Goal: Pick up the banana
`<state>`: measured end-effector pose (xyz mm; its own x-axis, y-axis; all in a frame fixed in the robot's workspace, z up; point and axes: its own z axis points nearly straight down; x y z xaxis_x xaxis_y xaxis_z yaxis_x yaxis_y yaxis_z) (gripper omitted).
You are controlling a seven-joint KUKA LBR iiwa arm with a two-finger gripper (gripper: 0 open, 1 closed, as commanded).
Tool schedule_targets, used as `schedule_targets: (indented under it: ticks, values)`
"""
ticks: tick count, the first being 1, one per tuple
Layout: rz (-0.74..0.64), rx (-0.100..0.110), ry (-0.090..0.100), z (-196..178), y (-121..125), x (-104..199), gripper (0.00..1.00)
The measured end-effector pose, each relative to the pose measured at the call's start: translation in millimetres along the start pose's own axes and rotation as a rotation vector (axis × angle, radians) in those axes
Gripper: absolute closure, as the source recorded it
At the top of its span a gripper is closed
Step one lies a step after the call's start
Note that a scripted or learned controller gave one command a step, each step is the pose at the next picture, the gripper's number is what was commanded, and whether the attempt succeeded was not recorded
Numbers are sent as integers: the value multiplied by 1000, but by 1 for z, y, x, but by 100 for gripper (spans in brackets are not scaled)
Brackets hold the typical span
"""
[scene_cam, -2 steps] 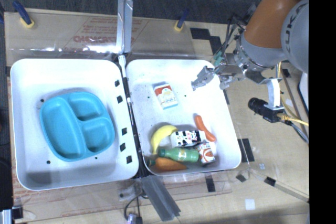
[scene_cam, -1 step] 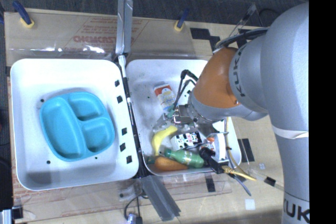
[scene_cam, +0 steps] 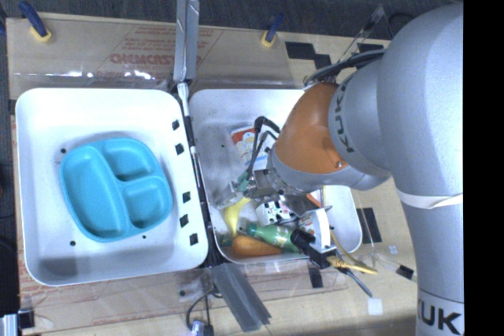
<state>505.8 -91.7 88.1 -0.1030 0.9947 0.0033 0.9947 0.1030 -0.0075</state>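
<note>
Dark grey carpet surrounds a pale wooden desk (scene_cam: pixel 94 43) that carries two shallow white bins side by side. On the left, the white plastic bin (scene_cam: pixel 31 169) holds a turquoise divided plastic plate (scene_cam: pixel 116 187) and little else. On the right, the second white bin (scene_cam: pixel 213 122) is crowded at its near end, and the grey arm with its orange wrist band (scene_cam: pixel 315 139) reaches in over it. The yellow banana (scene_cam: pixel 235 214) lies low in that clutter, close to the divider between the bins, just above an orange carrot-shaped piece (scene_cam: pixel 250 247) and touching or nearly touching a green bottle-like object (scene_cam: pixel 272 234). The gripper (scene_cam: pixel 264 189) sits just above and to the right of the banana, but its fingers are lost against the jumble, so I cannot tell whether they are apart or together. The banana looks light, smooth and curved, likely a rigid toy with a slick skin, so it could slide out of a glancing pinch. A grip across its thick middle, square to its length, seems safest, though neighbours press close around it and may get caught.
</note>
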Motion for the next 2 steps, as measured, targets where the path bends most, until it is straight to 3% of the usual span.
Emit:
schedule_targets:
  ticks: [1, 2]
  values:
    - [-6, 5, 0, -6, 0, 0, 100]
    - [-86, -1, -2, -101, 60, 57, 100]
